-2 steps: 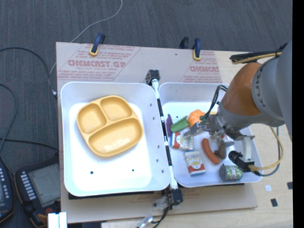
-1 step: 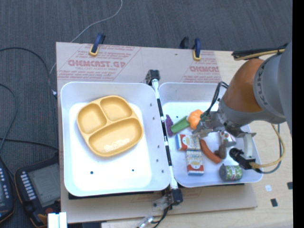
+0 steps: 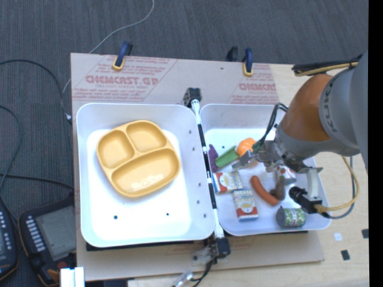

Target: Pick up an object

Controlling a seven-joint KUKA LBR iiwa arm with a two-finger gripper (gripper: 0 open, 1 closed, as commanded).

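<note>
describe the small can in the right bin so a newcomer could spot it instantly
Look at the right-hand shallow white bin, the one that the grey arm reaches into, and go to its near right corner. There lies the small green-labelled metal can, just right of the red-and-white carton and below the orange-red sausage. It is the only round, metallic item there.

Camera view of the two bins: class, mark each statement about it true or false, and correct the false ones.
1. The yellow divided plate lies in the left bin. True.
2. The sausage lies in the left bin. False: it lies in the right bin.
3. The green can lies near the right bin's lower right corner. True.
4. The arm reaches in from the left. False: it comes from the right, over the right bin.
5. The plate has three compartments. True.
</note>
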